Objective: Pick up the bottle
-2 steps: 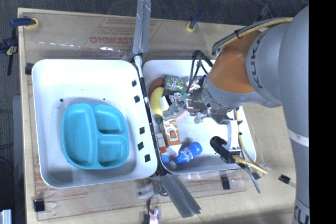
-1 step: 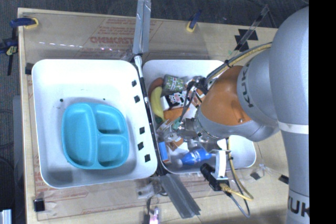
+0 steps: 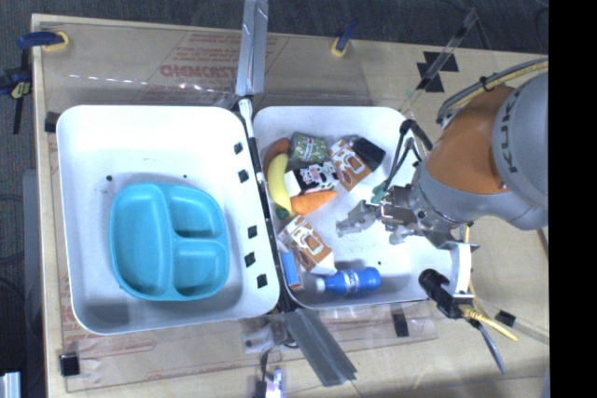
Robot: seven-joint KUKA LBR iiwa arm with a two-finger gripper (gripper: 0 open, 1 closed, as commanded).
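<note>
Bottle [image 3: 347, 281] lies on its side at front of right bin [image 3: 373, 118], not yet lifted. My gripper [image 3: 378, 221] hovers above and behind it; can't tell grip state. Pick not done.

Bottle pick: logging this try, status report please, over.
Gripper over right bin, holding nothing. Bottle lying flat at near wall, untouched. Carton close beside it.

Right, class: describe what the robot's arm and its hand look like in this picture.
The rounded grey arm carries a broad orange band above the wrist. Thin cables loop beside it. The hand is a small cluster of bare grey metal parts, with a black and white fitting below it.
</note>
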